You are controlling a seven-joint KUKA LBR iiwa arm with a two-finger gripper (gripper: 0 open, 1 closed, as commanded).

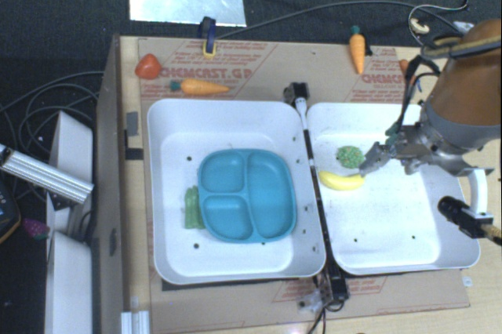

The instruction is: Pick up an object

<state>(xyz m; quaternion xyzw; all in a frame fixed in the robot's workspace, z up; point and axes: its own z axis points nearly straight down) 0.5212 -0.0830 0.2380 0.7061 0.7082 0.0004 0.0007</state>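
Observation:
In the right bin [392,234] a small green broccoli [349,156] lies near the left wall, with a yellow banana [341,180] just in front of it. My gripper [375,157] reaches in from the right and hangs low, right beside the broccoli and just above the banana's right end. Nothing can be seen held in it. The grey arm with its orange band [471,89] covers the right bin's far right corner.
The left bin [176,128] holds a blue divided plate [247,194] and a green piece [192,208] along the plate's left side. On the cardboard behind the bins lie two carrots [205,87] [358,50] and a red toy [147,67]. A black divider [310,168] runs between the bins.

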